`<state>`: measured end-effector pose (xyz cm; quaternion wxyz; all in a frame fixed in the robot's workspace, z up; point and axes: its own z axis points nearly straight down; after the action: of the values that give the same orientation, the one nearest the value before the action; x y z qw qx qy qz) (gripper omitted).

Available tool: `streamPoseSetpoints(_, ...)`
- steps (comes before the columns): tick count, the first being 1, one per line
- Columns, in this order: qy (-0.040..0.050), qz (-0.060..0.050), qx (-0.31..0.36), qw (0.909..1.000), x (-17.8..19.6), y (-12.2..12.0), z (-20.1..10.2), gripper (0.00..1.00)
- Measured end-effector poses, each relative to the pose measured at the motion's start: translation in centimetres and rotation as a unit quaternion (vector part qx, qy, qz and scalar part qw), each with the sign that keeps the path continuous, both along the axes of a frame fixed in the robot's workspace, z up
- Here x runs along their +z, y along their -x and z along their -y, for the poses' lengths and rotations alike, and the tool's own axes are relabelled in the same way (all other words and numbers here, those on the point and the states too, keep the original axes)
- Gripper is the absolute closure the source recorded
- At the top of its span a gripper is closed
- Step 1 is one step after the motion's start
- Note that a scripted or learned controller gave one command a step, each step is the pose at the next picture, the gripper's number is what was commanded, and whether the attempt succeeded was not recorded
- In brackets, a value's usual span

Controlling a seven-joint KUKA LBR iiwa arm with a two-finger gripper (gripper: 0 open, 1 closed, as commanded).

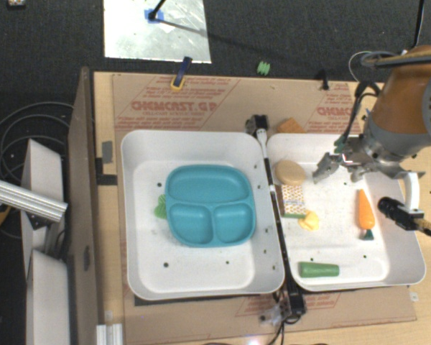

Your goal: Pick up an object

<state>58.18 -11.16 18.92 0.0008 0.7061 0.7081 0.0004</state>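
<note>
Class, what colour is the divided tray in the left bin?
Blue, in the camera view: the divided tray.

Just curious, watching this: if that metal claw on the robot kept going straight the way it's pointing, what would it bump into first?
Probably the tan round piece. The gripper points left toward it in the right bin. Its height above the bin is unclear, so it might pass over.

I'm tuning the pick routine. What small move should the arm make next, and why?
Probably ease the gripper leftward and down toward the round tan piece. The gripper hangs above the right bin floor holding nothing, and that piece lies closest to it.
</note>
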Motion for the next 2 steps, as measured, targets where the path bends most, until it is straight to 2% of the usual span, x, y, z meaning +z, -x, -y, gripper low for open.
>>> streamPoseSetpoints(1, 0.0015, 0.001, -0.003, 1.0, -0.5, -0.9, 6.7, 0.0)
streamPoseSetpoints(2, -0.0003, -0.002, -0.002, 1.0, -11.0, -0.1, 9.4, 0.0)
